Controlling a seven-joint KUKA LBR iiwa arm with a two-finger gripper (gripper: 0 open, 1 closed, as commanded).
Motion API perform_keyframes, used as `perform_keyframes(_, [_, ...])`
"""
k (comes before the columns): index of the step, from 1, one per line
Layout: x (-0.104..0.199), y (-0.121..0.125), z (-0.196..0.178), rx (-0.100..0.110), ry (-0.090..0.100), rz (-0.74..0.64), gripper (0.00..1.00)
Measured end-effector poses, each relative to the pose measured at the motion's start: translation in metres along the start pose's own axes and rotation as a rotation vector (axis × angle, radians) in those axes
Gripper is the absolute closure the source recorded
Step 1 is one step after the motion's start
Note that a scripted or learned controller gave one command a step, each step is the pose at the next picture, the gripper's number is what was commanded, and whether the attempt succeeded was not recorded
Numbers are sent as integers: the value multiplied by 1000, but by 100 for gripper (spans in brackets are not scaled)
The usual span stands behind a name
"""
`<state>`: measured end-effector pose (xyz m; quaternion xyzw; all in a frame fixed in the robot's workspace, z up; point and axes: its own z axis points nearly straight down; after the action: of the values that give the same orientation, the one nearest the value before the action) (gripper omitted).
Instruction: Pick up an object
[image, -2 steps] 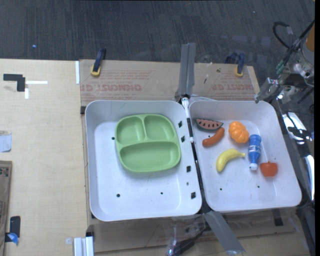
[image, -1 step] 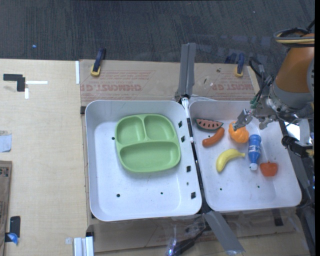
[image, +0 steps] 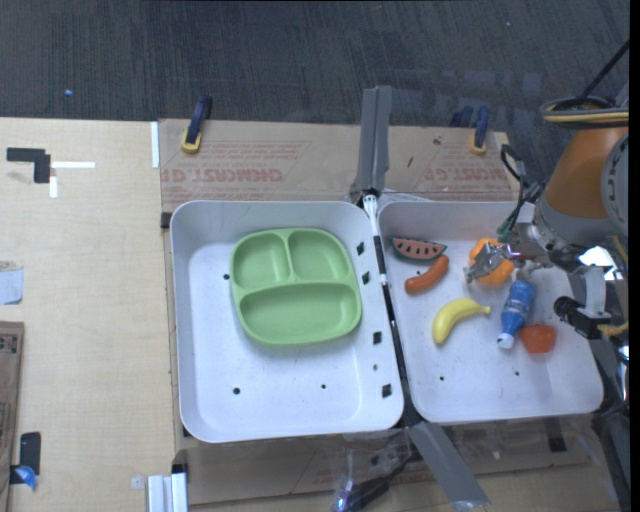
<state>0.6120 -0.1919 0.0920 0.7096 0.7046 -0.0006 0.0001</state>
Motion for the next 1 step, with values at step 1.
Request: perform_keyframes(1, [-1,0,-10,0,-1,2,100])
